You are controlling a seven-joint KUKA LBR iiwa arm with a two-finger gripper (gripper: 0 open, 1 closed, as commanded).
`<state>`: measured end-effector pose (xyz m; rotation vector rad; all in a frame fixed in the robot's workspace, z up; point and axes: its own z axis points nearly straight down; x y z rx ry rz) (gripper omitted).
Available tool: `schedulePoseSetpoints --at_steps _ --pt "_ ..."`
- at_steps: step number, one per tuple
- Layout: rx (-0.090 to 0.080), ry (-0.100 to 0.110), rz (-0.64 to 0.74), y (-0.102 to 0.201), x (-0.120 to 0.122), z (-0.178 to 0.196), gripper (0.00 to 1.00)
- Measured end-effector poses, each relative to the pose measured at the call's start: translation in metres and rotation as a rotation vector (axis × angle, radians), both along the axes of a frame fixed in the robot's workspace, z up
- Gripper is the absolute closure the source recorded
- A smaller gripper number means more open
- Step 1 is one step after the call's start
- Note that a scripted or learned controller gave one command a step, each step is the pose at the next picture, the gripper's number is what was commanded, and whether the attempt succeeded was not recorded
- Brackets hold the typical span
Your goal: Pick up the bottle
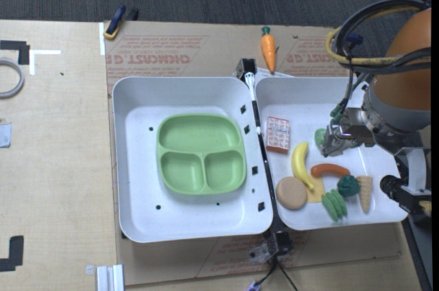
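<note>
A small light-green object (319, 138), possibly the bottle, lies in the right bin (302, 99) and is partly hidden by my gripper (336, 141). The gripper hangs low over the bin's middle right, directly against the right side of that green object. The grey arm with its orange band (411, 42) comes in from the right above it. I cannot make out whether anything is held.
The right bin also holds a red-and-white box (278, 134), a banana (300, 163), a sausage (330, 170), a round bun (291, 193), green vegetables (336, 204) and a cone (365, 192). A green divided plate (202, 155) sits in the left bin (134, 166). A carrot (267, 49) lies behind the bins.
</note>
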<state>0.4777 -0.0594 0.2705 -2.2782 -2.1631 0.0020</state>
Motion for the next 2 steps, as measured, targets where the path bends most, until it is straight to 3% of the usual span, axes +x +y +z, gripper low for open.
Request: schedulePoseSetpoints --at_steps 1,2 --pt "0.000 0.001 0.106 0.092 0.000 -0.013 1.00" --pt "0.000 0.001 0.076 0.145 -0.001 -0.059 1.00"
